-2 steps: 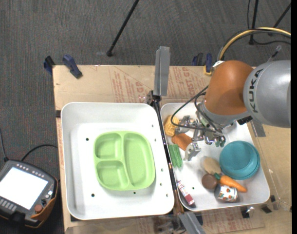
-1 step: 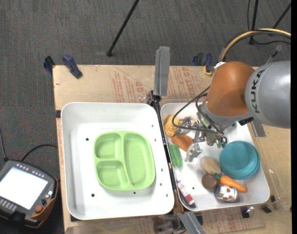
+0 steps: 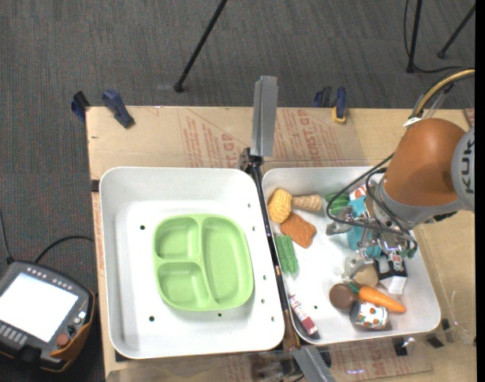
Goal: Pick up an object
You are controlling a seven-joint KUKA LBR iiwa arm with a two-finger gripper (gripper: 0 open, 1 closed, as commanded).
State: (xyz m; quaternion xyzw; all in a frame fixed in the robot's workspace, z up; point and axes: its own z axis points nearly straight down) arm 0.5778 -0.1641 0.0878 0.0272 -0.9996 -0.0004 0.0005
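The right bin point(image 3: 421, 313) holds several toy foods. A yellow corn cob point(image 3: 279, 205) and a beige root point(image 3: 308, 203) lie at its far left, with an orange-brown biscuit point(image 3: 299, 230) and a green pod point(image 3: 286, 254) below them. Near the front lie a brown ball point(image 3: 341, 296), an orange carrot point(image 3: 381, 298) and a round patterned piece point(image 3: 368, 316). My gripper point(image 3: 368, 249) hangs low over the middle of this bin, above a teal item point(image 3: 358, 212) and some small pieces that the wrist partly hides. Nothing shows as lifted.
The left bin point(image 3: 123, 213) bears a light green divided plate point(image 3: 203, 262). A red and white stick point(image 3: 304, 312) lies along the right bin's front-left wall. The arm's orange band point(image 3: 425, 165) covers that bin's far right corner. A grey post point(image 3: 265, 126) stands behind the bins.
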